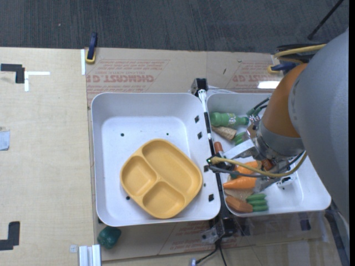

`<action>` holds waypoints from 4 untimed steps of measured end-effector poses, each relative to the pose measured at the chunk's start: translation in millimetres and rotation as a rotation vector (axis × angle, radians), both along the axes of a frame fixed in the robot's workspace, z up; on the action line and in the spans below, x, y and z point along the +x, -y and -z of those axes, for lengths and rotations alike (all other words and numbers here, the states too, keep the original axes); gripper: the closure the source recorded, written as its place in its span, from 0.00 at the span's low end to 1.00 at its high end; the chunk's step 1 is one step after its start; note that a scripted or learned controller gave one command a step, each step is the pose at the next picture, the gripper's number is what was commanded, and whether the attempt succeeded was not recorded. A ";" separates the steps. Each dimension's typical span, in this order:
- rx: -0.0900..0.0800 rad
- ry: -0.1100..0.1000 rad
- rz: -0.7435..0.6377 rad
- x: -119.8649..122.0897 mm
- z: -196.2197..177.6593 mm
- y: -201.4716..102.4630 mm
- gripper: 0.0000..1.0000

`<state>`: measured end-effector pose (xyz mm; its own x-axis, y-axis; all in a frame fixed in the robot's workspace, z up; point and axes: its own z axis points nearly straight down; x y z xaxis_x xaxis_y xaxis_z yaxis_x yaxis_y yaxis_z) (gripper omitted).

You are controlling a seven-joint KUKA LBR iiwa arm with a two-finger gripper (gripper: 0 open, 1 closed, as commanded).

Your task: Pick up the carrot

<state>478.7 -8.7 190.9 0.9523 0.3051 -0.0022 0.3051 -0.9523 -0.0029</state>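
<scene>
The carrot (239, 184) lies in the right-hand bin (310, 195) at lower right of frame, not yet lifted — the gripper (260, 168) hangs close over it, open or closed I cannot tell — so the grasp and lift remain.
</scene>
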 end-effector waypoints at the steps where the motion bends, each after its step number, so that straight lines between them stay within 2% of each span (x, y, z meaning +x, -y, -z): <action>1: -0.001 -0.001 -0.002 -0.1 0.0 0.2 0.00; 4: -0.001 -0.001 -0.002 -0.1 0.0 0.3 0.00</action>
